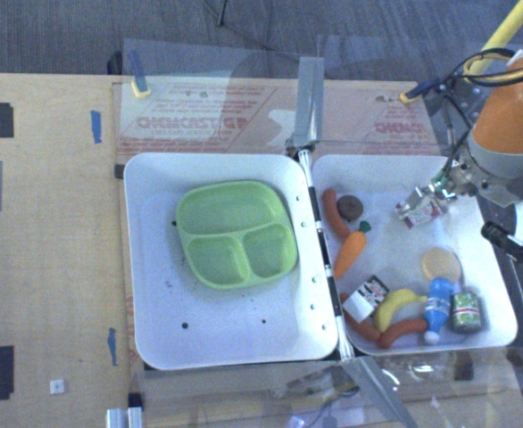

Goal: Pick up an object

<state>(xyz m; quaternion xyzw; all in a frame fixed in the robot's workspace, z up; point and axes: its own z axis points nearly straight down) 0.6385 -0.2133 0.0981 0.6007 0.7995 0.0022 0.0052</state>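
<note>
orange carrot point(351, 253), long axis slanted, is lodged by the right bin's point(498, 266) left wall, down-left of the hand point(425, 205) hovering near the upper right; hand state cannot be told.

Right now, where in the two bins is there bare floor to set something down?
Left bin: bare floor all around the green plate, widest below it. Right bin: a bare patch between the carrot and cookie; its lower edge is crowded with banana, bottle and can.
</note>
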